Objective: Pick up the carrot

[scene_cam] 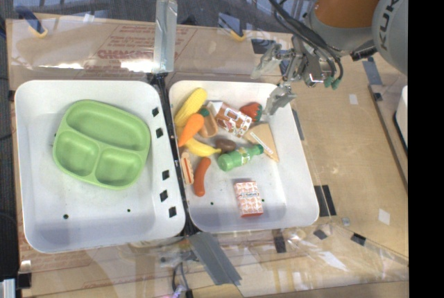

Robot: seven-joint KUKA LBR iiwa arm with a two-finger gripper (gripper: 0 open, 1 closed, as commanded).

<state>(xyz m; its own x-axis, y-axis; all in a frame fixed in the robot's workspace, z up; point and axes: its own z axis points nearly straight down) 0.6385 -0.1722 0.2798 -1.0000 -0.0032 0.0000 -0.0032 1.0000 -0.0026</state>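
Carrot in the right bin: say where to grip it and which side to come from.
Grip the carrot across its thick middle, coming straight down from above. It lies flat and slanted, with the corn close on its upper side and a banana under its lower end, so a sideways approach is probably blocked. The end effector hangs over the bin's far right edge.

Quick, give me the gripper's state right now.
Gripper: open, holding nothing, above the right bin's top right corner, apart from the carrot.
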